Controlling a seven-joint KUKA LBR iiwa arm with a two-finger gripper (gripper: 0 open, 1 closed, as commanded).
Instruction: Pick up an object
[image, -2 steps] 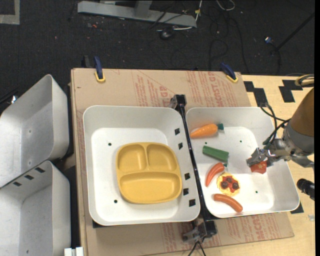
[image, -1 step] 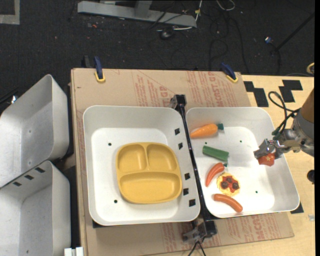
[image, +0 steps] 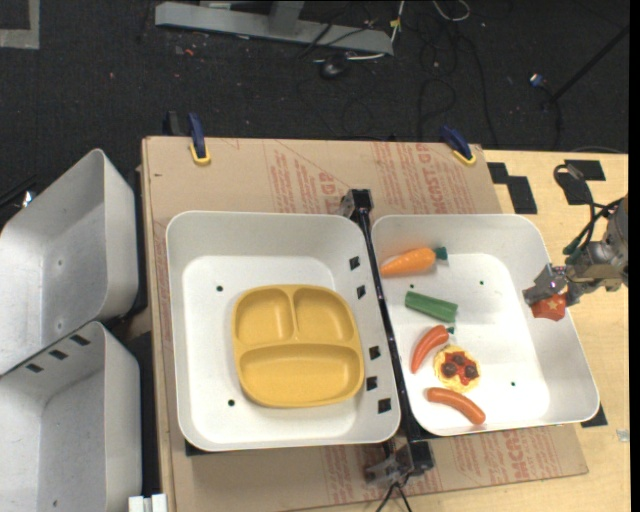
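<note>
The fingers are at the right rim of the right bin, and a small red object sits at their tips. Whether they are clenched on it or just touching it I cannot tell, since the parts are small and blurred here. The red object hangs right at the bin's right wall, over the rim. Behind the fingers, the grey wrist of the arm reaches in from the right edge, with cables looping above it.

Inside the right bin, left of the fingers and well apart from them, lie five toy foods: a carrot at the far side, a green piece just nearer, then a red pepper, a small pizza beside it, and a sausage nearest.

The left bin holds a yellow divided plate in its middle. Both bins rest on a brown board on the desk, with two clamps at its far edge.
</note>
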